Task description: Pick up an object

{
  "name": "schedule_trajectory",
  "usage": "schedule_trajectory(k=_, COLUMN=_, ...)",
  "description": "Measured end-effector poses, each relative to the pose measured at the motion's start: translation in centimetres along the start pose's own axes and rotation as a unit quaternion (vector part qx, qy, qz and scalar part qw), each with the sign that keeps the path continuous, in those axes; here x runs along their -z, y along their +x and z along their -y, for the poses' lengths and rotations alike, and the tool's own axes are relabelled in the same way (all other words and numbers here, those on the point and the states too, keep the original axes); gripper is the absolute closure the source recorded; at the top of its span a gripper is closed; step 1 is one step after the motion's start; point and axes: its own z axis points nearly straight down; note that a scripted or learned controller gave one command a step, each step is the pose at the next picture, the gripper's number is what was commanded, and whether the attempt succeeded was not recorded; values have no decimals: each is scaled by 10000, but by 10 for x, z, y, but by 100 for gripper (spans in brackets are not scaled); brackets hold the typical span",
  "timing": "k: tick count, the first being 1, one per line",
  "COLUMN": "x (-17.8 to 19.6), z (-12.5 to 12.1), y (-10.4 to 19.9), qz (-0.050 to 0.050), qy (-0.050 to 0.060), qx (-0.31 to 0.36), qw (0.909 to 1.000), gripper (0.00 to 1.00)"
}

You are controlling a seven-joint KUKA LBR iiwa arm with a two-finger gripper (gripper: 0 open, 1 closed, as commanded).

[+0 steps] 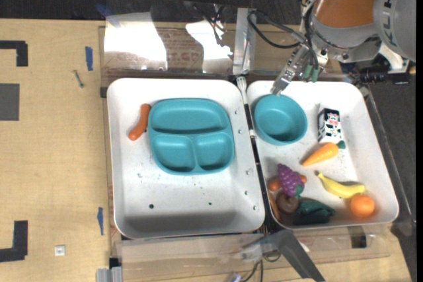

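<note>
The gripper (283, 84), its jaw state impossible to tell, hangs at the far rim of the smooth round teal bowl (281, 120); a tapered carrot (320, 154) and a curved banana (340, 186) lie nearer.

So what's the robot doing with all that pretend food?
The robot arm reaches in from the right, and its claw hangs over the back rim of the teal bowl in the right bin. Nothing is in the claw. The carrot, banana, orange and grapes lie in that bin untouched. In the left bin a teal divided plate sits beside a sausage.
</note>
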Motion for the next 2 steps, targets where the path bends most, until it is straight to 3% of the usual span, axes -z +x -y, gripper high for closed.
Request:
schedule_trajectory(k=1, x=-63, z=-49, y=38, qz=-44, qy=25, qx=728, qw=9973, gripper=100)
schedule_trajectory(k=2, x=-68, z=-141, y=98, qz=-22, qy=-1, qx=633, qw=9980, gripper=100)
